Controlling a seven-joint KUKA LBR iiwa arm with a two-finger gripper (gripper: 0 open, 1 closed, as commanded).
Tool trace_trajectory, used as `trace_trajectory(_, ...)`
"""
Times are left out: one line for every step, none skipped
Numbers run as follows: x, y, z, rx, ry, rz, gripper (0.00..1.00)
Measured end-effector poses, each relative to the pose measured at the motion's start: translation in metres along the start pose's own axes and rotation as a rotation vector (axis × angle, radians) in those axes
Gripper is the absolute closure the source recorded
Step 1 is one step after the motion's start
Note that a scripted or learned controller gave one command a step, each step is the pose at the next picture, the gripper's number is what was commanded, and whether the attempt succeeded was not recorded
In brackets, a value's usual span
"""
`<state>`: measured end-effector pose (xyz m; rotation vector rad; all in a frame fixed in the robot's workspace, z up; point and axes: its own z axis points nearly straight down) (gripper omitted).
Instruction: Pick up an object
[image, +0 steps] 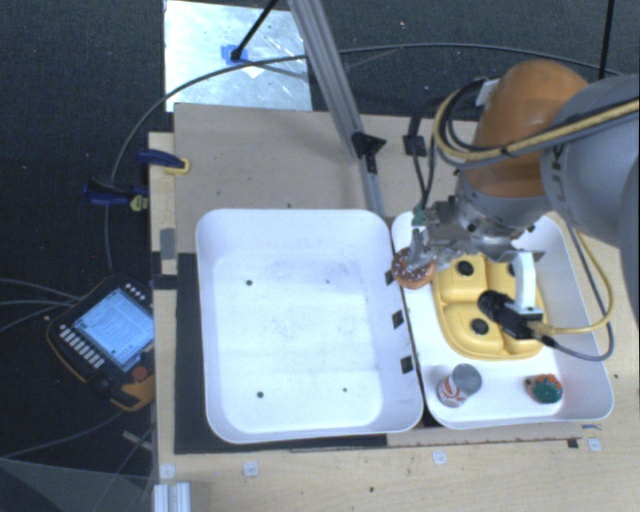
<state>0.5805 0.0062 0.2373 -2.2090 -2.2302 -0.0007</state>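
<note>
Camera view, for your log. Arm (575, 120) entered from the upper right of the frame, orange band (525, 95) above the wrist, and hung over the right bin (590, 400). Gripper (422, 252) sat centre-right of the frame, at that bin's upper left corner, close against the wall next to the left bin (300, 330). Jaw state: couldn't tell, wrist hardware blocked it.

Brown round object (410, 270) was directly under the gripper tip, touching or nearly so. You couldn't call it gripped from this angle. Yellow moulded piece (460, 335) with two dark spots lay mid-bin, just right of the brown one and partly under the wrist. Small grey-and-red round item (458, 383) was at the bin's lower left. Small green-and-orange item (545, 388) was at its lower right, well apart from the gripper.

Left bin took up the centre of the frame. Outside the bins:
- Teach pendant (105, 335), screen lit, was at the lower left of the frame.
- Blue clamps (160, 160) were on the bench (270, 160) edge at upper left.
- Grey pole (335, 90) slanted down from top centre.
</note>
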Motion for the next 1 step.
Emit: trace_trajectory(0.0557,-0.0169,0.0122,0.0,0.0,0.0,1.0)
